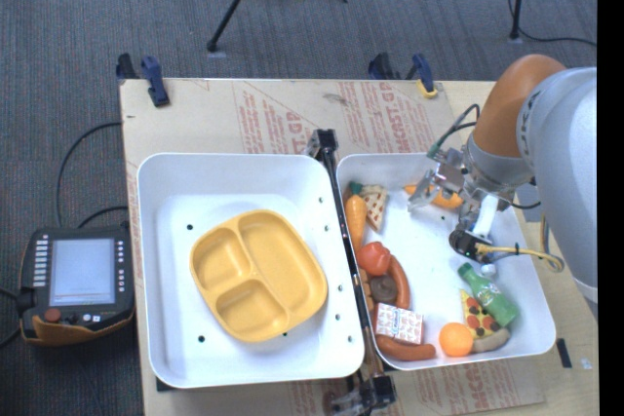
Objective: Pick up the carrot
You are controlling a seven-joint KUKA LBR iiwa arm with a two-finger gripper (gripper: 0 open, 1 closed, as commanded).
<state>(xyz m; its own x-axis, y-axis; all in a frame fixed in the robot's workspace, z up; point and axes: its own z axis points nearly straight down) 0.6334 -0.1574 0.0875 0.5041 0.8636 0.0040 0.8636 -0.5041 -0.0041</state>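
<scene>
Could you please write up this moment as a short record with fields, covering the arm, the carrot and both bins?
arm: grey, orange band, reaching in from the right over the right bin
gripper: low over the right bin's far side
carrot: lying along the right bin's left wall, apart from the gripper
left bin: holds a yellow divided plate
other right-bin items: green bottle, orange ball, sausage, pizza slice
task status: carrot not yet picked up
</scene>
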